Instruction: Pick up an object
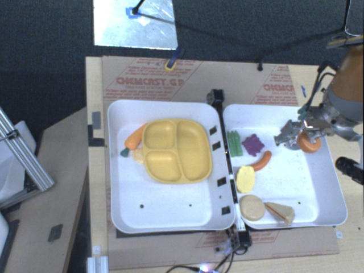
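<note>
End effector (297, 135) beside round orange object (310, 144)

Two shallow white bins sat side by side on a sheet of printed brown cardboard (227, 75), the left bin (116, 175) touching the right bin (333, 195) along a black strip (226, 152) with small black tabs. A yellow plate (173, 151) with three compartments lay flat near the middle of the left bin. The cardboard rested on a pale wooden bench (68, 181). Beyond the cardboard's far edge, where a small yellow and blue clip (172, 61) sat, a shiny metal sheet (136, 19) lay on dark carpet (45, 50). A metal rail (23, 158) slanted across the left edge of the bench.
</note>
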